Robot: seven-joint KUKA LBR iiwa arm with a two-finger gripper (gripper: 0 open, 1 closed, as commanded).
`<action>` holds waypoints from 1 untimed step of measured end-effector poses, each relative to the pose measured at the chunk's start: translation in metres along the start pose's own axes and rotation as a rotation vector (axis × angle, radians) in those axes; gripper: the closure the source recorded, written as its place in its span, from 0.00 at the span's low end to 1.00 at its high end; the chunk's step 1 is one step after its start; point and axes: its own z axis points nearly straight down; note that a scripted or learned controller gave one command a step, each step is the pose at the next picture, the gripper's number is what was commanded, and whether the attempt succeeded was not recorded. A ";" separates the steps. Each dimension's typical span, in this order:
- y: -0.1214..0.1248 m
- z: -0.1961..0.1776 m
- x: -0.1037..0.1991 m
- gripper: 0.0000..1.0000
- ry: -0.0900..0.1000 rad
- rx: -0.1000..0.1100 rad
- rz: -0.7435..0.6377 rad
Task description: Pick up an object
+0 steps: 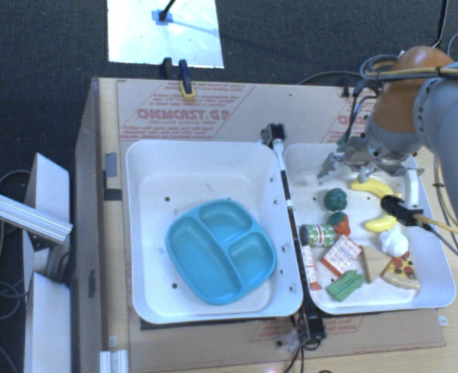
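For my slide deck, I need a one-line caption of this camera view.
Grey arm's gripper hovers over the right white bin of toy food; a blue divided plastic tray lies in the left white bin.

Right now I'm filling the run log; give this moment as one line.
arm: over right bin | gripper: above far edge, nothing seen held | toys: in right bin | blue tray: left bin

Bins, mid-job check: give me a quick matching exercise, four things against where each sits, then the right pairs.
Things:
1. blue divided plate
2. pizza slice
3. green ball
4. gripper

Places:
A. near right corner of the right bin
B. above the far end of the right bin
C. left bin
D. right bin, just nearer the camera than the gripper

Pairs: 1-C, 2-A, 3-D, 4-B
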 end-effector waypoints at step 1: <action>-0.048 0.026 0.030 0.00 -0.001 -0.002 0.003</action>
